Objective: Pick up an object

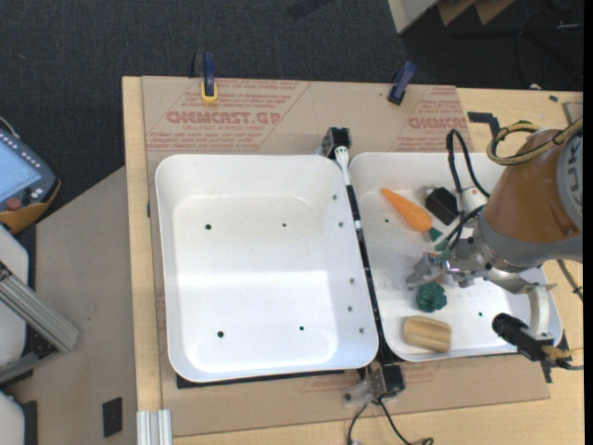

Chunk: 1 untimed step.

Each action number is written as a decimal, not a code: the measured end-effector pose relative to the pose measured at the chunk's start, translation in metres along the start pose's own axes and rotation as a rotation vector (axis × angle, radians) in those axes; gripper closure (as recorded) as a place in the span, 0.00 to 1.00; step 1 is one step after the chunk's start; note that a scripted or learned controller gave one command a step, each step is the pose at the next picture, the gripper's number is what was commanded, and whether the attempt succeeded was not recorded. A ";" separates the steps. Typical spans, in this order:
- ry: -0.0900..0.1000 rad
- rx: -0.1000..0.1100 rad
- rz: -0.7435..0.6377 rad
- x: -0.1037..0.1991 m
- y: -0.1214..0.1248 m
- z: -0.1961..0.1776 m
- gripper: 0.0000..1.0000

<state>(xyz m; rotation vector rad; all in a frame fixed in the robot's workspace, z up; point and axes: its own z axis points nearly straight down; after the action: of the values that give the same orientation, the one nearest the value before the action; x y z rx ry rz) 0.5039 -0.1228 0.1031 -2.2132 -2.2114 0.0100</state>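
Two shallow white bins sit side by side on a brown board (232, 109) held by blue clamps (208, 68) at its far edge; dark carpet (93, 26) surrounds the bench. The left bin (167, 248) presents a wide white floor marked with small dark holes. The right bin (371, 170) holds an orange carrot (408, 209) near its far side, a green object (430, 297) at mid-floor and a tan block (426, 333) against the near rim. The arm (528, 202) overhangs the right bin's right half. Its gripper (434, 269) stands just above the green object, between carrot and block; how far the claw is open, and whether it grasps anything, cannot be told.
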 end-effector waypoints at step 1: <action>-0.005 -0.014 -0.002 0.031 0.022 0.018 0.00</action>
<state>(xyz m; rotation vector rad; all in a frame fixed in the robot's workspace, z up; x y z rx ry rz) 0.5255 -0.0921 0.0846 -2.2198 -2.2236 0.0005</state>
